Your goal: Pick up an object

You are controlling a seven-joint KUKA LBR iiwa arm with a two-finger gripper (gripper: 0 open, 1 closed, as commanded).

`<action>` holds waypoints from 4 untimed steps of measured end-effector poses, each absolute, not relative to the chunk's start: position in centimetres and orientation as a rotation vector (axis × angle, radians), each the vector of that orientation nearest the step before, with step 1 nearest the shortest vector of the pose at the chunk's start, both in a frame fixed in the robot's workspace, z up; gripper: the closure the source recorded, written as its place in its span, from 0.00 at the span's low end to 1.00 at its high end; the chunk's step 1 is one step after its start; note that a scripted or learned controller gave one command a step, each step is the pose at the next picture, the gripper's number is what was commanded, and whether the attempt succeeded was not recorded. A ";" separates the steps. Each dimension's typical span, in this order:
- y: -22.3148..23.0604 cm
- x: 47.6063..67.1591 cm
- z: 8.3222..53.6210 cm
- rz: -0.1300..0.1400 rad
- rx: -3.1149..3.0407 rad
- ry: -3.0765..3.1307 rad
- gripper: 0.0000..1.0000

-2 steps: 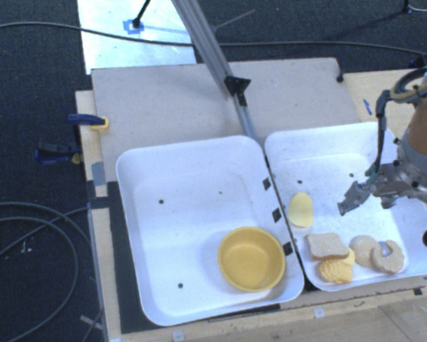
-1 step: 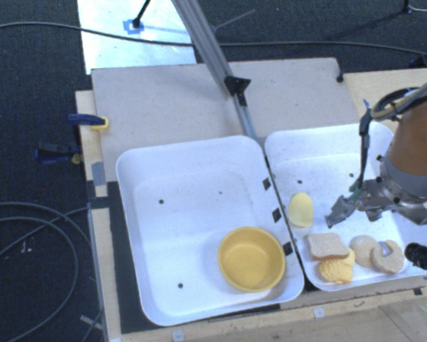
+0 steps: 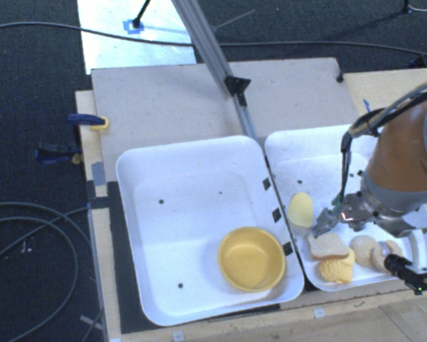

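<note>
Right bin [image 3: 287,145] holds the candidates, all crowded toward its near edge: a pale yellow egg-shaped piece [image 3: 301,209] by the left wall, a slice of toy bread [image 3: 328,246] nearer the front, a crinkly yellow piece [image 3: 336,270] touching the bread's near side at the front rim, and a couple of pale rounded bits [image 3: 367,250] to the right of those, partly under the arm. Left bin [image 3: 190,169] carries a yellow bowl [image 3: 251,258] in its near right corner, well apart from the arm.

Handling, as a guess: these look like plastic play-food, so light, stiff, prob. smooth and a bit slippery. The bread slice is flat, best pinched across its thin edges; the egg-shaped piece is rounded and could squirt out unless taken across its narrow middle. It stands apart from the rest, so it's the cleanest target; the bread cluster is packed, w/ risk of nudging neighbours.

Pincer [image 3: 326,221] sits low in the right bin, between the egg-shaped piece and the bread slice, just beside the bread's top left corner. Nothing visibly between its tips. Can't tell how wide it's set, too small and dark to read.
</note>
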State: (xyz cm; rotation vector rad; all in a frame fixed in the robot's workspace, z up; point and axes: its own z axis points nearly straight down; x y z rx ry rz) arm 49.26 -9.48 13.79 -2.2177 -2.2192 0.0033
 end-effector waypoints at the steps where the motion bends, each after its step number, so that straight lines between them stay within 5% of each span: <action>1: -9.4 49.2 8.8 0.003 -2.218 -2.220 0.00; 2: -9.5 49.4 10.1 -0.002 -2.222 -2.222 1.00; 4: -10.1 48.7 20.9 -0.007 -2.220 -2.231 1.00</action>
